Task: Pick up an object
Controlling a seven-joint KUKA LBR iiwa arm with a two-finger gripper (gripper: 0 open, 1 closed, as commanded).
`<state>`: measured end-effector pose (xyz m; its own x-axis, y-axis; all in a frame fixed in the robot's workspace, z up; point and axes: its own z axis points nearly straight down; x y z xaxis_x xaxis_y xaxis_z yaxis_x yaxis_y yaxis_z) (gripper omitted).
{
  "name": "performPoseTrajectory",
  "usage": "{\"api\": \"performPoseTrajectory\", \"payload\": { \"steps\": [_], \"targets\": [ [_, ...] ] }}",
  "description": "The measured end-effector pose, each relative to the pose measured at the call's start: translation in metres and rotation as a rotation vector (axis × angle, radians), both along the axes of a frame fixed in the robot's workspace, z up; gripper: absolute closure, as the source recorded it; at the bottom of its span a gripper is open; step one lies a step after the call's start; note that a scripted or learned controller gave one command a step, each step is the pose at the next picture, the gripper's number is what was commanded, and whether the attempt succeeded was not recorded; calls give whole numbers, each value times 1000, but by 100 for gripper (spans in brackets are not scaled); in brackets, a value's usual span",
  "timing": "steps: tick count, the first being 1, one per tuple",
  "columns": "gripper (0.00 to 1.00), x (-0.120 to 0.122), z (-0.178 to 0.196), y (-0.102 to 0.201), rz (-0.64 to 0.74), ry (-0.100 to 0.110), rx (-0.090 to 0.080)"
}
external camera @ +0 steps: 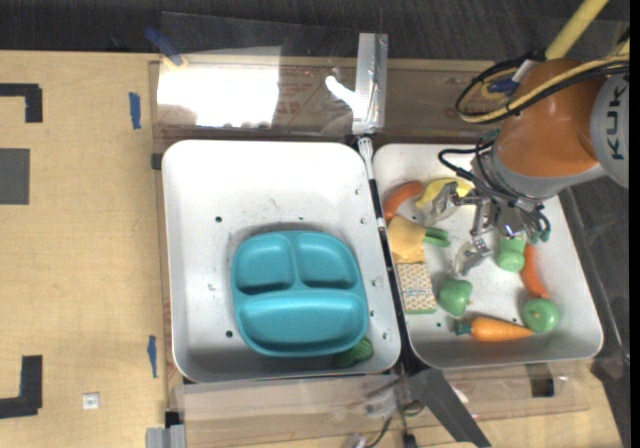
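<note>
My gripper (460,228) hangs over the middle of the right bin (585,331), below the orange wrist band. Its two metal fingers stand spread, one near a yellow toy (435,192), the other just above a green pepper (455,294). Nothing sits between them. Around it lie a red-orange piece (400,196), a yellow wedge (405,236), a waffle-like cracker (416,286), a carrot (497,330), a green apple (541,314), a green piece (512,256) and an orange piece (534,274).
The left bin (200,186) holds a teal divided plate (298,291), with a small green thing (353,354) at its lower right corner. A clear plastic sheet (260,86) lies behind the bins. Cables (500,86) loop above the wrist.
</note>
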<state>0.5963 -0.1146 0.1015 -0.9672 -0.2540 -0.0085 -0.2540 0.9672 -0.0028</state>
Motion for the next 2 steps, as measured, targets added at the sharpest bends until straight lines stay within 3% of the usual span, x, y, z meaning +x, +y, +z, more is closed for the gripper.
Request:
{"api": "performPoseTrajectory", "payload": {
  "steps": [1,2],
  "targets": [
    [0,63,-12,0,16,2,0],
    [100,67,3,0,12,-16,1]
  ]
}}
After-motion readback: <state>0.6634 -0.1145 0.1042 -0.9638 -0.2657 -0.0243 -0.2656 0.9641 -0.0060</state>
